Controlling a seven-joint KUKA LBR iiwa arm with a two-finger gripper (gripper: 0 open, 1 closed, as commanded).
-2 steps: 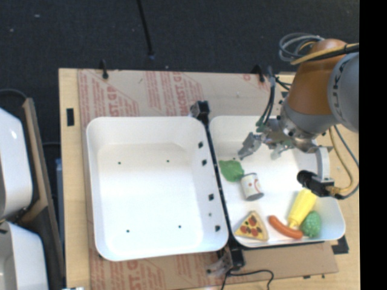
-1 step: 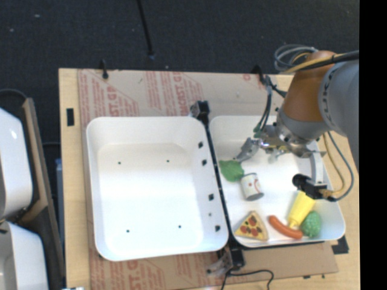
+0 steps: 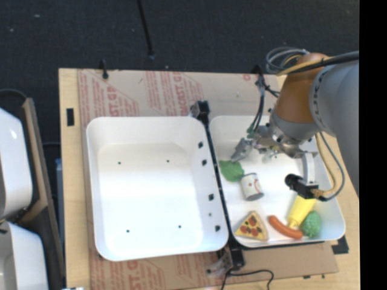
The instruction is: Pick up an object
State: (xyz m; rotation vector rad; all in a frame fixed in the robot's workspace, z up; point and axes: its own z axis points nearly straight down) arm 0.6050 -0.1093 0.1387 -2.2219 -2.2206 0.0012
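The gripper (image 3: 240, 152) hangs low in the right bin (image 3: 233, 125), just above the green toy (image 3: 231, 170) by the divider, and though I can't tell its fingers' state, I'd say it's reaching, needing a clean closing descent.

Two shallow white plastic bins sit side by side on the flat cardboard-covered worktop (image 3: 139, 92). The left bin (image 3: 97, 162) reaches toward the worktop's left edge; the right bin (image 3: 227, 128) lies toward its right edge. In the right bin, a green leafy toy (image 3: 231, 170) lies against the dividing wall, with a small white cylindrical can (image 3: 251, 186) just beside it. Along the front edge lie a triangular toy pizza slice (image 3: 251, 227), an orange toy sausage (image 3: 284, 227), a yellow toy corn cob (image 3: 300, 210) and a green toy broccoli (image 3: 312, 224) in the front right corner.
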